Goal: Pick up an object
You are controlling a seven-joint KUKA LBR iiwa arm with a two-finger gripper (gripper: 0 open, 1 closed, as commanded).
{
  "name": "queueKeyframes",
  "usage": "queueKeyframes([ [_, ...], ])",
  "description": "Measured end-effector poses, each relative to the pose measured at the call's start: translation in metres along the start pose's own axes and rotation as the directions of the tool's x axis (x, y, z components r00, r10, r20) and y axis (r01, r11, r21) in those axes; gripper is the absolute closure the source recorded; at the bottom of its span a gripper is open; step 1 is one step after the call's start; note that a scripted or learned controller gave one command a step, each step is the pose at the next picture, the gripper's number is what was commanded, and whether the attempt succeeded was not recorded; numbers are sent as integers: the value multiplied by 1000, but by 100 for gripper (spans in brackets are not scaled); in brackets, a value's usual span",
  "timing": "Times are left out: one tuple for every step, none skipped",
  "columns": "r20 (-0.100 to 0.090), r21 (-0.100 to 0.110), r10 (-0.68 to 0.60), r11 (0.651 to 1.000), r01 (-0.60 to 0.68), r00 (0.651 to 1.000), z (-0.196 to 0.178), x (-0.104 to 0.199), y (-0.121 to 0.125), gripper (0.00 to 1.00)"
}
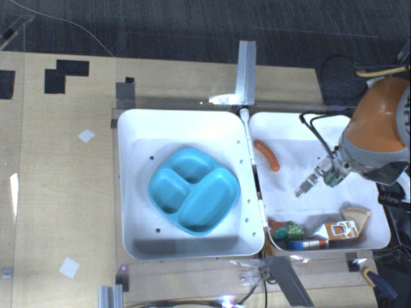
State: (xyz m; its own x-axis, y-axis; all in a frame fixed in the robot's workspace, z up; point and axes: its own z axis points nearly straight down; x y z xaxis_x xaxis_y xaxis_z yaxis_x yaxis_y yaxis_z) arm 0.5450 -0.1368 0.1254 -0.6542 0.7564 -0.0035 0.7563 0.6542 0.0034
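Wooden bench (58, 191), dark carpet (192, 11)

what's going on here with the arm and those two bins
A grey and orange robot arm reaches in from the right over the right bin, its claw hanging above a bare stretch of the bin floor. Nothing sits between its fingers. An orange sausage-shaped item lies near the bin's upper left, and small packages cluster along its near edge. The left bin holds a blue divided plate. No pick has happened yet.
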Motion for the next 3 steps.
queueKeyframes([
  [4, -4, -20, 1000, 20, 1000, 39, -57, 57, 0],
  [-6, 8, -145, 989, 145, 989, 29, -62, 100, 0],
  [-3, 8, -215, 977, 215, 977, 39, -43, 111, 0],
])
